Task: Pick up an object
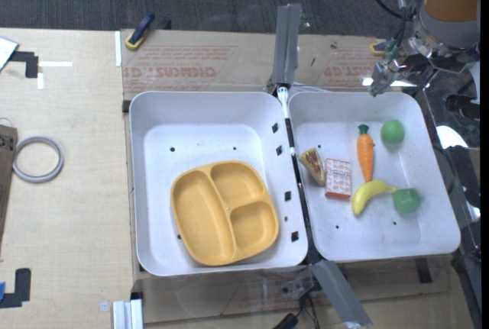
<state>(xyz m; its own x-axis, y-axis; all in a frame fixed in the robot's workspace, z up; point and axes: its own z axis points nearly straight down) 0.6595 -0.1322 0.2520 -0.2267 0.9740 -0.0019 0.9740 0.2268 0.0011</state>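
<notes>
Bench [69,228]: light wood top, brown cardboard sheet [206,60] at far side
On bench: two white bins touching side by side, left bin [153,121], right bin [428,243]
Left of bins: tape roll [36,159] lying flat
Far edge: blue-yellow clip [140,30] on cardboard corner

A divided plate [224,211] lies in the left bin [145,167]; a carrot [365,153] and banana [370,195] in the right bin [428,236].
</notes>
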